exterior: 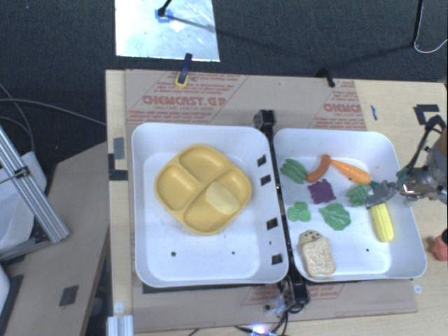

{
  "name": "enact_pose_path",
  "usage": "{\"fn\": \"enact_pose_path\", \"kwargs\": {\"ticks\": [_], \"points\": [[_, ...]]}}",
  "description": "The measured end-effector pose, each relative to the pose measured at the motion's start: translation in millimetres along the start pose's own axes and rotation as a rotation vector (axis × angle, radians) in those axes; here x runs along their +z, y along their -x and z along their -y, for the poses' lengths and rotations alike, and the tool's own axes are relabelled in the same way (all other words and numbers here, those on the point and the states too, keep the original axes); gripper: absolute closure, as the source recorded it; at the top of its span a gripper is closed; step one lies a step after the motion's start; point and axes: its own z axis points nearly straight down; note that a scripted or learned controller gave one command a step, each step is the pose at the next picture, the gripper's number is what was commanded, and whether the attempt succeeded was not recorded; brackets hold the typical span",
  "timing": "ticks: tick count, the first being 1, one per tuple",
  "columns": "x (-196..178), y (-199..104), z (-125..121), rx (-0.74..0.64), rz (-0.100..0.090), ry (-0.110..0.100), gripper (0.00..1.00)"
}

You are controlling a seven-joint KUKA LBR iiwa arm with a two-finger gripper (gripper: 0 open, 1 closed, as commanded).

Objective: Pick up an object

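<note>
Everything pickable is found in the right bin (402,156). A green pepper (293,169), a sausage (320,167) and a carrot (350,171) are lined up near its far wall. A purple piece (322,191) and two leafy greens (299,211) (336,216) are parked mid-bin. A corn cob (381,221) lies toward its right wall, and a bread slice (317,253) sits at the near edge.

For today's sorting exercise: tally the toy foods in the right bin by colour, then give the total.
Green: 4
Orange: 2, sausage and carrot
Purple: 1
Yellow: 1, corn
Tan: 1, bread
Total: 9
</note>
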Motion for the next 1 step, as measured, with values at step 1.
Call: {"fn": "enact_pose_path", "kwargs": {"ticks": [1], "points": [[73.8, -18.1, 19.2, 0.001, -0.003, -0.006, 0.0]]}}
